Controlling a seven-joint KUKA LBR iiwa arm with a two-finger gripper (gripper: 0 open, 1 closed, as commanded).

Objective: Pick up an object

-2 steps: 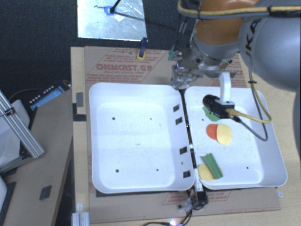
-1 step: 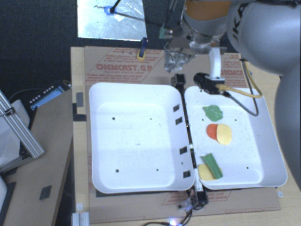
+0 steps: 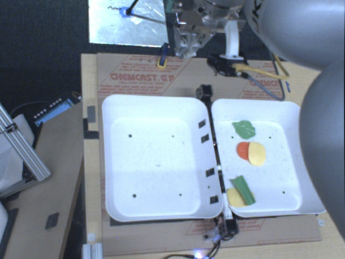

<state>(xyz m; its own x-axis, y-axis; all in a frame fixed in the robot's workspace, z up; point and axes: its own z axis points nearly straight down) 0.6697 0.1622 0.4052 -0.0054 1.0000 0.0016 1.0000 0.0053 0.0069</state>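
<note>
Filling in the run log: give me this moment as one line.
end effector: raised behind bins, holding nothing | right bin: green leaf, red piece, yellow piece, green stick | pick: not done

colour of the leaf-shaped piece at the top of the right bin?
Green. The leaf-shaped piece shows plainly in the camera view, lying above the orange and yellow pieces.

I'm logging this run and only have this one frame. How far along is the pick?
Nothing looks picked yet. The tool sits high at the top of the view, beyond the bins' far edge, with no object seen in it. All the items lie in the right bin: a green leaf-shaped piece, an orange piece touching a yellow one, and a green strip over a yellow piece. Reaching, gripping and lifting remain.
</note>
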